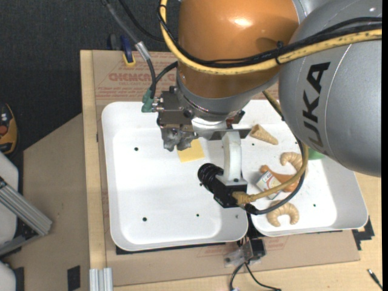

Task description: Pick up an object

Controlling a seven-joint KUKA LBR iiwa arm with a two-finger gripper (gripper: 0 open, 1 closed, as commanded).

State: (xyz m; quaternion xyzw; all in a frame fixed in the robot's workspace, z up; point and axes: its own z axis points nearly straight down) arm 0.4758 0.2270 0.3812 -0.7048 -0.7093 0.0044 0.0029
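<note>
Yellow flat wedge (191,152), likely toy cheese, is lying in the left bin (130,180), just beside the gripper (177,139). Finger state: cannot tell. Wedge is appearing light, stiff and thin; gripping across its side edges is advisable.

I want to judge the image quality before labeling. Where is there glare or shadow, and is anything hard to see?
Camera view: a bright glare spot sits on the orange band; the arm throws a soft shadow over the left bin near the yellow cheese slice; the end effector is dark and its details are unclear; the croissants in the right bin look sharp.
</note>
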